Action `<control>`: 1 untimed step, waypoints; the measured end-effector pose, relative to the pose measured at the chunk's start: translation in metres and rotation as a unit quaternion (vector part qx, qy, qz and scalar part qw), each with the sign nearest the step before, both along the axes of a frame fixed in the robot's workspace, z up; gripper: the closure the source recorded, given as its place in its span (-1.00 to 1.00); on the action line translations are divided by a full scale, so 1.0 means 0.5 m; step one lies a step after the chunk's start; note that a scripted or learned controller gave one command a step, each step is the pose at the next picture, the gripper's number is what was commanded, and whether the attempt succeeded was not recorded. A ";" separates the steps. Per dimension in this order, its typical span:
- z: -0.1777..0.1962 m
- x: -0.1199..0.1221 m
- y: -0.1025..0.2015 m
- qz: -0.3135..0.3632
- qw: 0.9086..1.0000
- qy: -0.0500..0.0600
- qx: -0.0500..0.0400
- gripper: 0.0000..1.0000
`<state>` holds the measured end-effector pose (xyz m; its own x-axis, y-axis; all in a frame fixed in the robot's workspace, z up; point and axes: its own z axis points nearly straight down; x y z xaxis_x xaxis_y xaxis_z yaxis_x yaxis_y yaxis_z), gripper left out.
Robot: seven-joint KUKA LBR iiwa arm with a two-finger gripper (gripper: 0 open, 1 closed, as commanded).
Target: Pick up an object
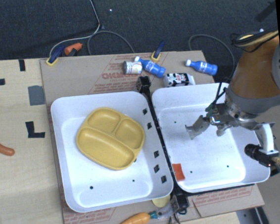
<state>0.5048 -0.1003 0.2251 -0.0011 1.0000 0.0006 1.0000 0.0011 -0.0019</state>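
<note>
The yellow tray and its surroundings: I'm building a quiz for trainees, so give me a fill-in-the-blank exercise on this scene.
1. The yellow tray lies in the ____ bin as the camera sees it.
2. The yellow tray has ____ compartments.
3. The tool hangs over the ____ bin.
4. The vegetable on the cardboard below the bins is a ____.

Missing words: left; three; right; carrot.

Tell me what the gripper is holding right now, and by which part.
Nothing. The gripper hangs over the right bin with its fingers spread and nothing between them. The yellow plate lies untouched in the left bin.
</note>
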 end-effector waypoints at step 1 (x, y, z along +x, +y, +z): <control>-0.283 0.080 -0.033 -0.001 1.000 -0.004 -0.002 -1.00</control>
<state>0.5446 -0.1168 0.0838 0.0001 1.0000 -0.0034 1.0000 0.0000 0.0060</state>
